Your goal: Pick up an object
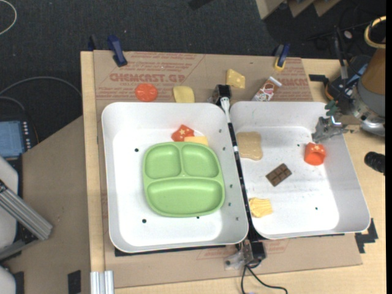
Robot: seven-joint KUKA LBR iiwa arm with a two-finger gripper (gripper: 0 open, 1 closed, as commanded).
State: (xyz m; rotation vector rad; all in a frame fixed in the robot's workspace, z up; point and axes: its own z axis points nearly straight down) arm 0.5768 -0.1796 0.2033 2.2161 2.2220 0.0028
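My gripper [326, 129] hangs at the far right rim of the right bin [343, 219], on the grey arm that comes in from the right. Just below and left of it, a small red cup-like object [315, 155] rests on the bin floor, apart from the gripper. The same bin holds a tan bread slice [249, 146], a brown chocolate piece [278, 175] and a yellow item [260, 207]. Nothing shows in the gripper's grasp.
The left bin [119, 164] carries a green divided plate [182, 179], a red strawberry-like piece [182, 133] and a pale yellow piece [197, 141]. Behind the bins on the cardboard lie a tomato [146, 92], a yellow item [183, 94], a cheese wedge [235, 78] and a small carton [266, 91].
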